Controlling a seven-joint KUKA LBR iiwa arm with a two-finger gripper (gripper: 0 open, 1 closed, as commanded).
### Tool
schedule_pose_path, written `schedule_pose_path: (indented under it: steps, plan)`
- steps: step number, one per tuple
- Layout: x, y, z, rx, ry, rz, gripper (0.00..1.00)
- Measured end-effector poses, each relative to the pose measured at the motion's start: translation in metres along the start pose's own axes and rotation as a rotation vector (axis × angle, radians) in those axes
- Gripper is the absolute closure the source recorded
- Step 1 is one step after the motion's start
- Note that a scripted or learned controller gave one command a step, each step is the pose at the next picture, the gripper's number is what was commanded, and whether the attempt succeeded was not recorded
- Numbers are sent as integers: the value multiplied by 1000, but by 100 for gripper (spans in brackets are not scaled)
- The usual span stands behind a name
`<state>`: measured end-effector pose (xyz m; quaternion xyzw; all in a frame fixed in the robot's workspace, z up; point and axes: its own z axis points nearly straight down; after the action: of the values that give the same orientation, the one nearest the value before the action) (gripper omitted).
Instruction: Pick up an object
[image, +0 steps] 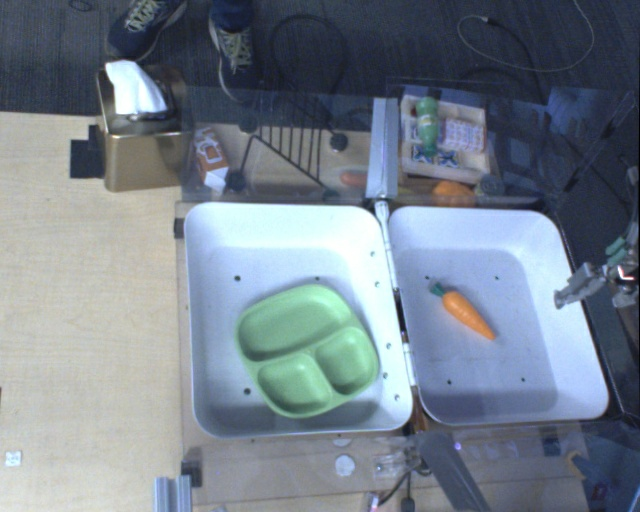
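Observation:
An orange toy carrot (467, 311) with a green top lies in the right bin (520, 395), a little left of its middle, pointing toward the front right. A green divided plate (307, 349) rests in the left bin (215, 300), slightly turned. My gripper (588, 284) hangs at the far right, over the right bin's right rim, well clear of the carrot. Nothing shows in its grasp.
A metal divider (393, 300) runs between the two bins. Behind them sit a brass-coloured box (140, 150), a small carton (209, 160), a wire rack and a tray of toy groceries (443, 135). The wooden bench top (80, 320) spreads out to the left.

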<state>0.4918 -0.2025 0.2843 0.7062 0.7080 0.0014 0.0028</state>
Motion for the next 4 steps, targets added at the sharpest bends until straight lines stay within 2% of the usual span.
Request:
schedule_pose_path:
  steps: [1,2,3,4]
  plan:
    - [87,-5,138,4,2,188,0]
    - [93,54,197,-1,2,155,0]
    - [94,56,186,-7,4,152,100]
    - [189,89,100,2,3,-22,100]
